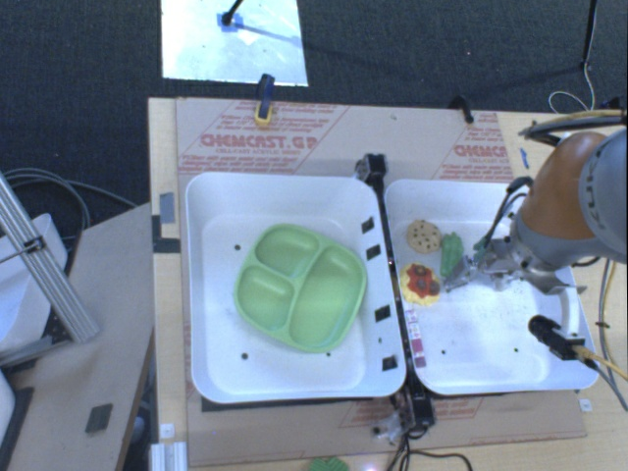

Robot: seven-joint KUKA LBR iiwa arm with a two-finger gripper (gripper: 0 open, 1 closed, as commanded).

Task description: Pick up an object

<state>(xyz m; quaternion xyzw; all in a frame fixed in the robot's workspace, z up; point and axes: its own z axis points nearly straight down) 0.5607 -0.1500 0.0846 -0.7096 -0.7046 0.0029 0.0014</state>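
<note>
In the right bin (491, 356) lie a round brown cookie (424, 235), a green toy piece (451, 254) and a yellow and red toy pizza slice (421, 284). My gripper (469, 270) hangs low in that bin, just right of the green piece and the pizza slice, its tips close to the green piece. The arm's grey body and orange band (564, 189) reach in from the right.
The left bin (216, 204) holds a green divided plate (299, 286). A black divider with clips (388, 273) runs between the bins. Bare floor of the right bin lies toward its front. Cables hang at the right edge.
</note>
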